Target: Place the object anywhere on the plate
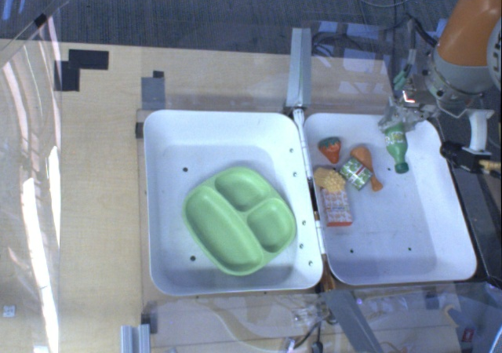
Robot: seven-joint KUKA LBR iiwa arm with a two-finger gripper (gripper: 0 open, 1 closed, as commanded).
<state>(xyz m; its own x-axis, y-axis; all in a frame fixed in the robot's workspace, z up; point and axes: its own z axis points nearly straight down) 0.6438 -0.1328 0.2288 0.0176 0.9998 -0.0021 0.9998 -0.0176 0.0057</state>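
Green bottle (pixel 398 150) is the likely task object. It hangs top-up from the gripper (pixel 401 119), cap end between the fingers, so the gripper is closed on it, over the upper right corner of the right bin (pixel 408 261). Whether the bottle base touches the bin floor is hard to tell. Arm (pixel 469 26) comes in from the right with the orange band above the wrist. Other items lie in the right bin's left part: strawberry (pixel 330 148), carrot (pixel 366 166), small green can (pixel 357 176), corn (pixel 330 180), red-white packet (pixel 336 207). Green divided plate (pixel 239 220) sits in the left bin (pixel 169 265), nothing on it. Progress: grasp looks done; carry across the divider and release remain.
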